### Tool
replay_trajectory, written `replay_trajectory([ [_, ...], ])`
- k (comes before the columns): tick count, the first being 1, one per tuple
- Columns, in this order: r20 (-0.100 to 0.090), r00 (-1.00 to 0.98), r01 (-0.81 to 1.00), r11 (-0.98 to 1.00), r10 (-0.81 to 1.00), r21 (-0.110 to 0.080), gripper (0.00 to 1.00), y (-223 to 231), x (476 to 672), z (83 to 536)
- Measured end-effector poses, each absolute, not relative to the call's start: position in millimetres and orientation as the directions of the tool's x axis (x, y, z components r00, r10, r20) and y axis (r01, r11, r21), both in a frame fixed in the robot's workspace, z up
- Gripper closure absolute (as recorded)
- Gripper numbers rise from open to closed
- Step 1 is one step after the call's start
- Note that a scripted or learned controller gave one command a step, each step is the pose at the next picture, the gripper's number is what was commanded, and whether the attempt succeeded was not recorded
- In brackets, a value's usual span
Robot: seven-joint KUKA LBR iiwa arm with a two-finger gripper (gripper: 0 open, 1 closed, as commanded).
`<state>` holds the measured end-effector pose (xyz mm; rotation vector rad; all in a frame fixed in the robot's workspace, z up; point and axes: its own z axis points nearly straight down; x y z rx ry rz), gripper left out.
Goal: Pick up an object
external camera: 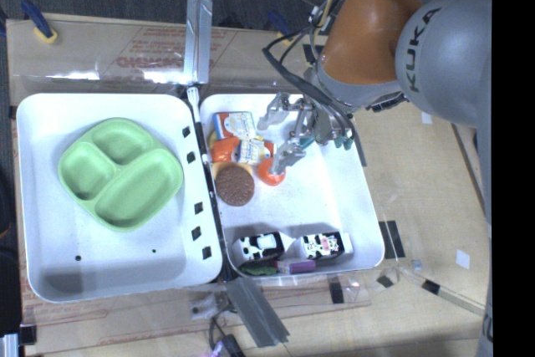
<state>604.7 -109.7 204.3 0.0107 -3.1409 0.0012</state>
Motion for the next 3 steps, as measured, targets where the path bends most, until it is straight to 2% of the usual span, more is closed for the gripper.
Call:
replay_trajectory([
  [1,-0.008,-1.0,0.021,1.0,0.021,-0.001,0.0,-108.6,603.8,107.2],
  [2,-0.011,-1.0,-0.005,1.0,-0.005,-0.001,0.0,-94.3,588.6,96.5],
  [3,-0.016,-1.0,-0.012,1.0,-0.012,-0.003,1.0,-93.2,590.6,108.2],
])
